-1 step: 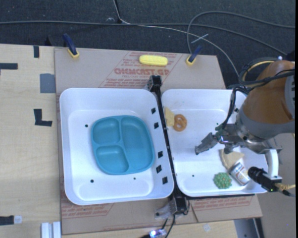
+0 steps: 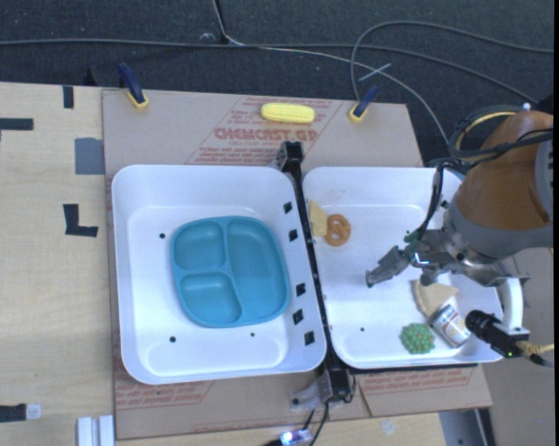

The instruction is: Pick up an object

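The right bin (image 2: pixel 377 186) holds several small items. An orange-brown pretzel-shaped piece (image 2: pixel 338 229) lies beside a pale yellow piece (image 2: pixel 315 218) at its left wall. A beige wedge (image 2: pixel 434 296), a small can (image 2: pixel 449 324) and a green broccoli-like piece (image 2: pixel 417 338) sit near the front right corner. My gripper (image 2: pixel 383 271) hangs low over the bare middle of this bin, pointing left, a little to the left of the wedge and below and to the right of the pretzel piece. Nothing shows in its grasp.
The left bin (image 2: pixel 131 249) holds a blue divided plate (image 2: pixel 230 270). A black divider (image 2: pixel 303 249) runs between the bins. A yellow object (image 2: pixel 287 112) lies on the cardboard behind them, between two clamps (image 2: pixel 131 86) (image 2: pixel 363 103). The arm's grey and orange body (image 2: pixel 498 198) overhangs the right bin's right edge.
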Robot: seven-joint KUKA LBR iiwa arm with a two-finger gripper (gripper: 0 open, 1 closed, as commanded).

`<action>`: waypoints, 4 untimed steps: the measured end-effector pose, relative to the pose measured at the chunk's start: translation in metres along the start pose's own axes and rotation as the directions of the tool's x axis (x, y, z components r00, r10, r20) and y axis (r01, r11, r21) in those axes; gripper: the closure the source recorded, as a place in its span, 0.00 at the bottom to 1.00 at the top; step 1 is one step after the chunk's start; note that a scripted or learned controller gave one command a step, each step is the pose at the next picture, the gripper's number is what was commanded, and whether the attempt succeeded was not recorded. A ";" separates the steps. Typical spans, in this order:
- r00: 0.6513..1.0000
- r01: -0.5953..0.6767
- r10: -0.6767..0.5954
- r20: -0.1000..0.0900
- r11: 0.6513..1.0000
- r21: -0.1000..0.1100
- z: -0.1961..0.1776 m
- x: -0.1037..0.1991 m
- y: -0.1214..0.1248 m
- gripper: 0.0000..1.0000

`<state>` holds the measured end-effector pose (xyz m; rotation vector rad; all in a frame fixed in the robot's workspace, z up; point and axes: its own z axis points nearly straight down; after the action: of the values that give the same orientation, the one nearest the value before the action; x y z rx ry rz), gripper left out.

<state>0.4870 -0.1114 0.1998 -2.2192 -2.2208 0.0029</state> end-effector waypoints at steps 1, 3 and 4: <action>1.000 -0.001 0.001 -0.001 1.000 0.005 0.061 -0.006 0.003 0.00; 1.000 0.001 -0.001 0.000 1.000 -0.002 0.101 -0.005 0.003 1.00; 1.000 0.001 -0.001 0.001 1.000 -0.007 0.039 -0.005 0.002 1.00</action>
<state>0.4892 -0.1160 0.1611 -2.2219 -2.2253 -0.0039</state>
